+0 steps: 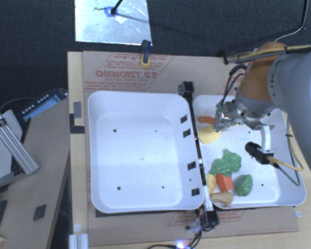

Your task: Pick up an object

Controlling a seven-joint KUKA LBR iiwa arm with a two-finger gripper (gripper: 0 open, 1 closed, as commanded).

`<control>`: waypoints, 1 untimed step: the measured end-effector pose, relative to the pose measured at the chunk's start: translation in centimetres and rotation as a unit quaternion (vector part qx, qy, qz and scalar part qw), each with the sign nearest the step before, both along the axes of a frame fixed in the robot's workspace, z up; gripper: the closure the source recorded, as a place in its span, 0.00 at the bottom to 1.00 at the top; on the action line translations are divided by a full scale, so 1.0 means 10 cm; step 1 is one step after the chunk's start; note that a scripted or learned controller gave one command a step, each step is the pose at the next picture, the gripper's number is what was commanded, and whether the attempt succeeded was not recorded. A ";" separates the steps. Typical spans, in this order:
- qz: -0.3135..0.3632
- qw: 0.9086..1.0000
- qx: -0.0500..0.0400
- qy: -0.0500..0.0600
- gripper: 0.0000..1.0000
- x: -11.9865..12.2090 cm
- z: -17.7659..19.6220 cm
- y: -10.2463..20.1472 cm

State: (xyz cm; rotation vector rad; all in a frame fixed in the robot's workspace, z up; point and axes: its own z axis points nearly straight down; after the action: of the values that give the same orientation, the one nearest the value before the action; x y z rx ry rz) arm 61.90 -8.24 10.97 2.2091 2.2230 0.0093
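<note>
Your gripper [221,119] hangs low over the right bin [276,187], toward its far left corner. From this angle you cannot tell how far it is open or whether it grips anything. An orange piece [206,120] lies just beside the gripper on the view's left, and a yellow piece [209,135] sits just beneath that. Nearer the camera than the gripper are a green leafy toy [226,162], a red block [224,182] and a green lump [243,185].

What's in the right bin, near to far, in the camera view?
Tan corn-like piece → red-orange block → leafy green plastic lump → round yellow piece → elongated orange piece.
</note>
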 end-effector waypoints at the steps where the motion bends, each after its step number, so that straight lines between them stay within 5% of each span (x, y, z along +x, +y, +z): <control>1: 0.001 1.000 0.002 0.016 1.00 0.49 -0.23 -0.02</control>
State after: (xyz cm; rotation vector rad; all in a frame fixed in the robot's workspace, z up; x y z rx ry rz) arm 66.80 -8.40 8.69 2.2256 2.2423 -0.0209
